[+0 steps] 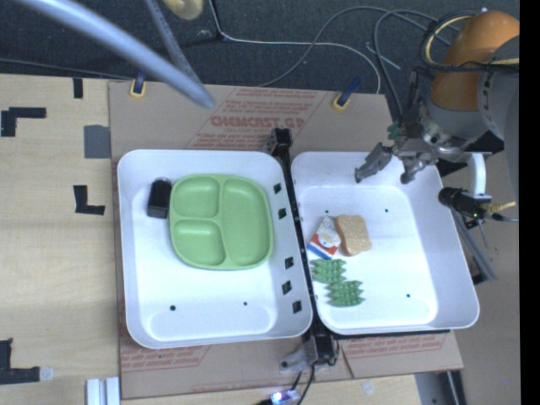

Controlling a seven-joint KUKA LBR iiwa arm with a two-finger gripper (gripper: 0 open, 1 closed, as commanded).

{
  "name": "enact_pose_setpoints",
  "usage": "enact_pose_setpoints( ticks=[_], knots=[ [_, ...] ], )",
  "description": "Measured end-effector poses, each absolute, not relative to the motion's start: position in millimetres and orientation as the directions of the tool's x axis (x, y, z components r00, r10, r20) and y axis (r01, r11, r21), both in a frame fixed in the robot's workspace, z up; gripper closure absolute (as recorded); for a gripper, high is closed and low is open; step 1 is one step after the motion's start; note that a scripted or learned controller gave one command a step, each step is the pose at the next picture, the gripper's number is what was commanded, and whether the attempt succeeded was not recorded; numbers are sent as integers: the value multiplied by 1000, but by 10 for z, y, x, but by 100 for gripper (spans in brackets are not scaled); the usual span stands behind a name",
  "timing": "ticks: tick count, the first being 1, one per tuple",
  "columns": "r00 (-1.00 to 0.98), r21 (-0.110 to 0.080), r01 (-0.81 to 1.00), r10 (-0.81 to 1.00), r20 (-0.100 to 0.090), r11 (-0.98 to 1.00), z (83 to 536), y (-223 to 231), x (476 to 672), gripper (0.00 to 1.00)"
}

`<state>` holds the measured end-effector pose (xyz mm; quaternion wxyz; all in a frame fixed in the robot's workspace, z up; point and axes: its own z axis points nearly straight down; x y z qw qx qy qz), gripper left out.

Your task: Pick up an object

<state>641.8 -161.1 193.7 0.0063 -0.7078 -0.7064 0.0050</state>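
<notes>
My gripper (388,171) hangs over the back edge of the right bin (422,310), its two fingers spread apart with nothing between them. Below and left of it, near the bin's left side, lie a tan bread slice (353,234), a small white, red and blue packet (326,237) touching it, and two green pea pods (337,282) just in front. The gripper is well clear of all of them.
The left bin (143,310) holds a green divided plate (221,223) and a small black block (159,197) at its left. A black clip strip (287,226) runs between the bins. Cables (354,32) trail behind the bench.
</notes>
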Motion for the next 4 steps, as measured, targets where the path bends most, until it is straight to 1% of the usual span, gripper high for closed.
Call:
enact_pose_setpoints(
  ticks=[1,2,3,4],
  knots=[
    [-1,-2,1000,1000,0,1,2037,-1605,6447,0],
    [-1,-4,1000,1000,-1,1,1421,-1632,6390,0],
    [-2,-5,1000,1000,-1,2,881,-1626,6378,0],
    [-3,-2,1000,1000,-1,3,1013,-1619,6390,100]
  ],
)
